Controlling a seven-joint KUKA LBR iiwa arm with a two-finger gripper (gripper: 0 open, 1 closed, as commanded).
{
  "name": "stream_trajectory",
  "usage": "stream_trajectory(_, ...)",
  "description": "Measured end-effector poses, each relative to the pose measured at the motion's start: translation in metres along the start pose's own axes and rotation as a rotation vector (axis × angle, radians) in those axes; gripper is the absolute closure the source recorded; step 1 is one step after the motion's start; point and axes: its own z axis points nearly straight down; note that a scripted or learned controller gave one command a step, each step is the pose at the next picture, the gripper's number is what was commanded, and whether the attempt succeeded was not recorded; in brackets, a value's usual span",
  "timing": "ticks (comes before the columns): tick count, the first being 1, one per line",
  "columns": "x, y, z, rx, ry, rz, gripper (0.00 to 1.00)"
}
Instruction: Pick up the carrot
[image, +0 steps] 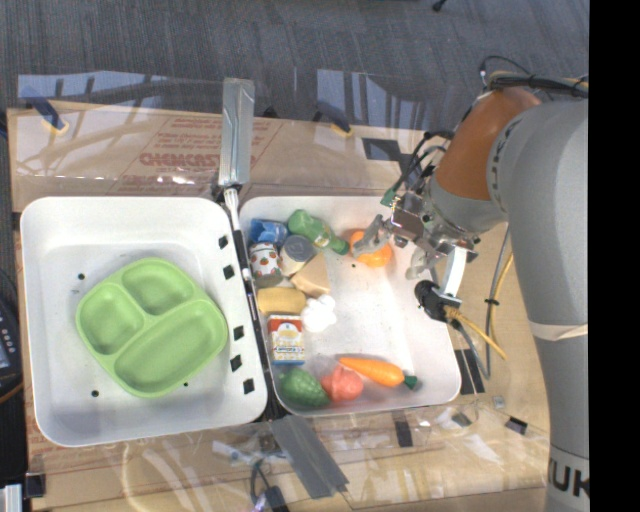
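The grey arm (545, 200) rose nearest the lens, over the right bin's (447, 352) far corner. Its end effector (397, 232) hung just beside a small orange piece (375, 256); open or closed could not be told. The carrot (372, 371) lay well apart, flat by the bin's near wall, beside a red toy (343, 385). It looked like light, stiff, smooth plastic, best pinched across its thick middle.

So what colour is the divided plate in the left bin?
Light green plate, clearest in the camera view.
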Motion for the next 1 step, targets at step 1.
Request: stream_trajectory(1, 0.0211, 0.0336, 0.0168, 0.003, 0.000, 0.015, 0.00)
